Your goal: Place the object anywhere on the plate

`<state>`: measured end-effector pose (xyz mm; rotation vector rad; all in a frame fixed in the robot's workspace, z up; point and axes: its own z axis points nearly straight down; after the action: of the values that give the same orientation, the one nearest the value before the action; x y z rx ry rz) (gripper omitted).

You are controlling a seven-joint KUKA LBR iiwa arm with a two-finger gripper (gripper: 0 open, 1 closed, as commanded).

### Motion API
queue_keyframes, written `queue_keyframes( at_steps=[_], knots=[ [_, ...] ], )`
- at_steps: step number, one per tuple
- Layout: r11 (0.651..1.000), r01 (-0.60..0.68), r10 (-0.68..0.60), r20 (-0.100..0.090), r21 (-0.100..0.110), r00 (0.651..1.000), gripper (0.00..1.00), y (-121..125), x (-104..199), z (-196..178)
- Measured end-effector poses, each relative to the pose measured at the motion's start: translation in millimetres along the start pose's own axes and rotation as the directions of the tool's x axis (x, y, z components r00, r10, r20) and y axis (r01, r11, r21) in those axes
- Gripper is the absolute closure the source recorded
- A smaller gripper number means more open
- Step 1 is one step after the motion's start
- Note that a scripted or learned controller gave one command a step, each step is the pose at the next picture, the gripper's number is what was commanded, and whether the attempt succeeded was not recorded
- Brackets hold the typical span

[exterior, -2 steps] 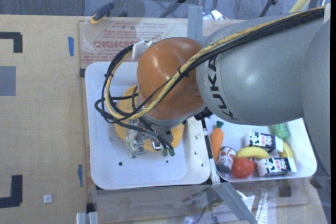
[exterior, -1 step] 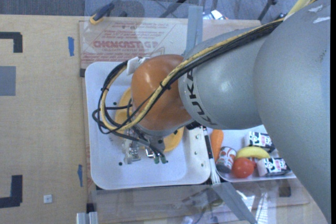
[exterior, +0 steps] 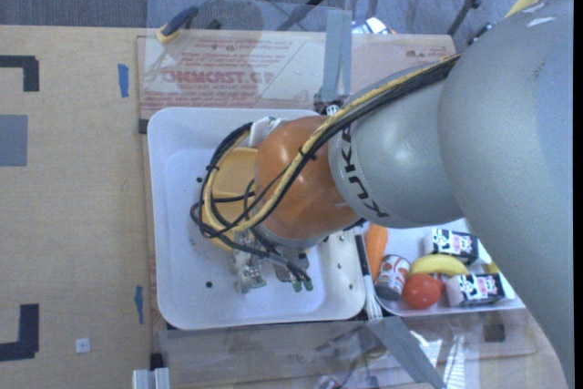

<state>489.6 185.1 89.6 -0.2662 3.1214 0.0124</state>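
A yellow plate (exterior: 233, 170) lies in the left white bin (exterior: 173, 196), and the arm's orange band (exterior: 296, 182) covers most of it. Black and yellow cables loop over the plate's left side. The gripper (exterior: 264, 273) hangs under the wrist, low over the bin floor just in front of the plate. Seen from above, it shows as small grey and green parts, and the wrist hides whatever is beneath it. I see nothing held.
The right bin (exterior: 351, 273) holds an orange carrot (exterior: 375, 241), a small can (exterior: 392, 276), a banana (exterior: 440, 265), a red tomato (exterior: 422, 291) and two black-and-white packets (exterior: 455, 243). The big grey arm (exterior: 474, 132) covers that bin's back. A cardboard sheet (exterior: 228, 73) lies behind the bins.
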Motion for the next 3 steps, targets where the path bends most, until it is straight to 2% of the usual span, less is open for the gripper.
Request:
queue_keyframes(
  at_steps=[1,2,3],
  knots=[
    [0.944,0.33,-0.33,-0.007,0.001,0.944,1.0,36,-41,-120],
    [0.982,0.186,-0.186,0.004,0.005,0.982,1.0,-3,-60,-23],
    [0.983,0.185,-0.185,0.013,0.006,0.983,0.0,-3,-63,-24]
  ],
)
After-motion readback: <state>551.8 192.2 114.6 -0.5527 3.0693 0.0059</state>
